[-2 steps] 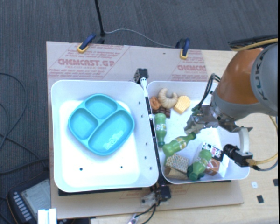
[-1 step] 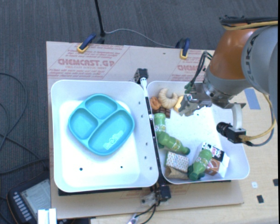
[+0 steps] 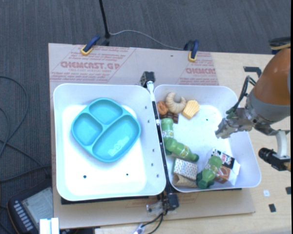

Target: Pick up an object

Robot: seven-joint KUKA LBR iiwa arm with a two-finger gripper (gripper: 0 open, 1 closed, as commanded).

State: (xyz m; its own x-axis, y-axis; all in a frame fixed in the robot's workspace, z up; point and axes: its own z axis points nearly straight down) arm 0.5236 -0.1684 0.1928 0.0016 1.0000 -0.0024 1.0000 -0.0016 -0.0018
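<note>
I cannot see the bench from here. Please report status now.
Gripper over right bin, nothing between its fingers. Green bottle lies apart, left of it. No obstacle between.

My gripper (image 3: 223, 132): over the right bin's (image 3: 244, 179) right side.
Green bottle (image 3: 176, 144): to my left.
Blue tray (image 3: 106, 129): far left, other bin (image 3: 63, 179).

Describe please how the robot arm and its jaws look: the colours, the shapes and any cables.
The arm is thick and rounded, with a large orange band above a grey wrist section. Below it sits the gripper, a small grey metal block ending in short jaws. A thin dark cable loops along the wrist. No markings can be read on it.
</note>
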